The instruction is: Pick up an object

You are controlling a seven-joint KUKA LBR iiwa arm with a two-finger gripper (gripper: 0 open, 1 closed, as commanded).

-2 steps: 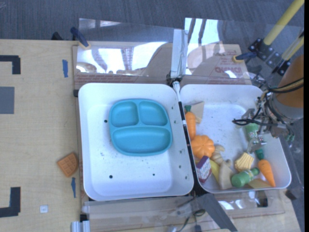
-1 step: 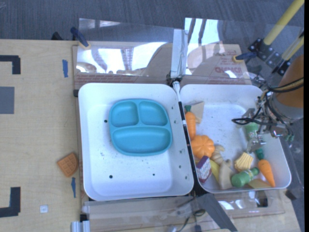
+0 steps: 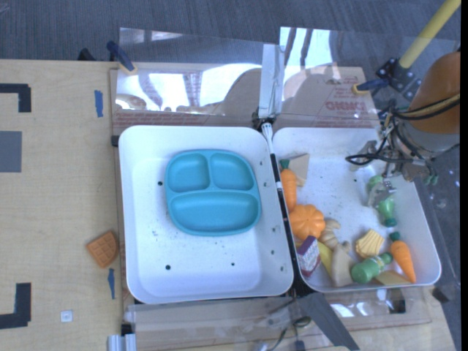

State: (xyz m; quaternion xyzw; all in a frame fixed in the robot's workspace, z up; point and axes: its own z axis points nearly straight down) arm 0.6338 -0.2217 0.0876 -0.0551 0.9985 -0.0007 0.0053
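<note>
step: approach/descend phase of the pick, my read. gripper is low in right bin, nothing lifted yet.
landmark: right bin, all places given rel. to it.
gripper pos: far-right part of the bin, just above a green toy veg.
fingers: can't tell how far open, cables and wrist clutter blur them; nothing visibly held between them.
likely target: green toy veg, close under the tool; could be touching, can't confirm.
other candidates: orange pumpkin at bin's left side; carrot near-right corner; corn piece just left of carrot; green pepper-ish item at near edge; small purple packet near-left.
next move: prob. needs fingers closing around the veg, then a straight lift; the rounded slick plastic may slip, so a centred grip matters.
materials: bins = smooth white plastic, shallow, rounded corners, speckled w/ dark crumbs. toys = glossy moulded plastic; pumpkin ribbed, carrot tapered.
left of bin: left bin w/ a blue divided plate, 3 compartments, matte.
further left: waffle-textured tan piece on the wooden worktop.
arm: grey w/ orange band, beyond bin's far-right corner.
</note>
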